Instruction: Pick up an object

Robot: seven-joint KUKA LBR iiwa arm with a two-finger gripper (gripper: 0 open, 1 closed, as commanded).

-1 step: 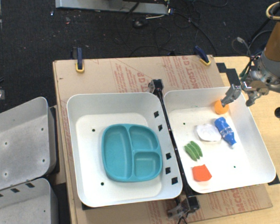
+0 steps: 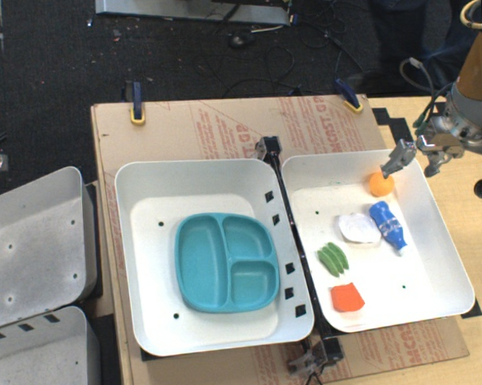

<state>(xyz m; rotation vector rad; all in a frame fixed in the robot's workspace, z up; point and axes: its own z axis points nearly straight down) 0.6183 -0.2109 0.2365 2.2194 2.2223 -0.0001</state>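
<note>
White plastic forms both shallow bins on the bench (image 2: 188, 126), which is covered by a brown cardboard sheet held by clamps at its far edge. The left bin (image 2: 144, 202) contains one item: a teal divided tray (image 2: 226, 262) with three compartments, lying flat near the bin's centre.

The right bin (image 2: 443, 297) holds five loose items. An orange ball (image 2: 381, 185) sits near the far wall. A blue object (image 2: 388, 226), elongated and lying at a slant, is just nearer the camera than the ball. A white object (image 2: 358, 228) lies flat, touching or just beside the blue object on its left. A green object (image 2: 334, 259), ribbed and oblong, lies to the lower left of the white one, apart from it. An orange-red block (image 2: 347, 297) rests nearest the front wall, below the green object and separate from it.

The arm enters from the right, over the far right corner of the right bin. The pincer (image 2: 415, 156) hangs above that corner with its two fingers (image 2: 398, 158) spread apart and nothing between them. One finger's tip appears just above the orange ball; contact cannot be determined from this angle.

A further pair of white bins (image 2: 32, 241) sits off the bench at the left.
</note>
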